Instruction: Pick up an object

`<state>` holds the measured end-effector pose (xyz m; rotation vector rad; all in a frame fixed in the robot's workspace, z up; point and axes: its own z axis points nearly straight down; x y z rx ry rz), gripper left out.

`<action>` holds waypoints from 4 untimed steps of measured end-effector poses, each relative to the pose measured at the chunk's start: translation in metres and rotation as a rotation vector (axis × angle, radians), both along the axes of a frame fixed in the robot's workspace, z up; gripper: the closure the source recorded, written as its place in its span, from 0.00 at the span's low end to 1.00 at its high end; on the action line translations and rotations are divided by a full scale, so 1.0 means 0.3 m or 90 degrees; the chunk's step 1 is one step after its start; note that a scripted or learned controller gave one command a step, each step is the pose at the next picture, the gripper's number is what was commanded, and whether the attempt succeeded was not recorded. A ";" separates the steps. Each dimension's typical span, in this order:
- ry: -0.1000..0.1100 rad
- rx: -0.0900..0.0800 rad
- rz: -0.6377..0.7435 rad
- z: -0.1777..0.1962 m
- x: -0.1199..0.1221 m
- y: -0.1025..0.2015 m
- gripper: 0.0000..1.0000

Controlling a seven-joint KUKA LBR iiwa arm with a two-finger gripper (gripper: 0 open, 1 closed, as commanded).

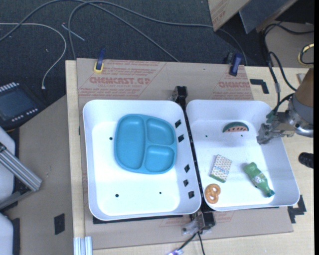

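The right bin (279, 149) holds a watermelon slice (235, 128) near its back, a small patterned packet (221, 168) in the middle, a green bottle (258, 179) lying toward the front right, and an orange pretzel (213, 192) at the front left. My gripper (266, 132) hangs over the bin's right side, just right of the watermelon slice and apart from it. Nothing shows between its fingers.
A blue divided plate (145, 143) lies in the left bin (99, 189). Black clips line the divider between the bins (184, 144). Cables run across the dark floor behind the bench, and a cardboard box (234, 10) sits at the back right.
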<state>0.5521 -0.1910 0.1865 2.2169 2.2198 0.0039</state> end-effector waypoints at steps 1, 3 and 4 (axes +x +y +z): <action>-0.001 -0.001 0.000 0.160 0.004 -0.030 1.00; 0.003 0.003 0.004 0.325 0.054 0.173 1.00; 0.004 0.003 0.004 0.301 0.061 0.368 1.00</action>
